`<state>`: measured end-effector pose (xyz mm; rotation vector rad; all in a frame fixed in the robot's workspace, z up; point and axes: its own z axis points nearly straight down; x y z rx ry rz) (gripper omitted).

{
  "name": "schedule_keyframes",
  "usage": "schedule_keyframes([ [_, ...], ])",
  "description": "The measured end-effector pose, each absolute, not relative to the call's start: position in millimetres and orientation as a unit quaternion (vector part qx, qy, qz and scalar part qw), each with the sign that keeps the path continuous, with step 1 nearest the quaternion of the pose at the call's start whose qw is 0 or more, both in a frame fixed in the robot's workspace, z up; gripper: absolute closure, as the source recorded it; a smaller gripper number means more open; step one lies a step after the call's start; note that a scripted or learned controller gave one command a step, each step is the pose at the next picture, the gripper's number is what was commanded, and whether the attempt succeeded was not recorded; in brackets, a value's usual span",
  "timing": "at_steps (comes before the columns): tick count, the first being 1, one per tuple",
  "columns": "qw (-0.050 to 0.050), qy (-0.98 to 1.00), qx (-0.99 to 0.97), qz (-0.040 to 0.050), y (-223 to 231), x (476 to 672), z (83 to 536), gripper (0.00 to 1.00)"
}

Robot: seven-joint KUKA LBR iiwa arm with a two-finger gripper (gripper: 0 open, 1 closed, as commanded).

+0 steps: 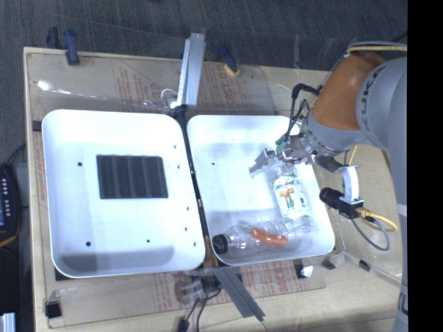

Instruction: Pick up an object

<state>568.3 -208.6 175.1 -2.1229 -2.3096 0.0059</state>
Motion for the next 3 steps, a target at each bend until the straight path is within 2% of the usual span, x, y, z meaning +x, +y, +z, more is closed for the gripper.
schedule_keyframes([
  [1, 0.003, -0.762, -0.647, 0.001, -208, 564.2, 171, 0.0],
  [2, 0.0, -0.767, -0.642, 0.0007, -210, 578.9, 156, 0.0],
  [3, 0.002, -0.777, -0.63, 0.0007, -209, 569.5, 170, 0.0],
])
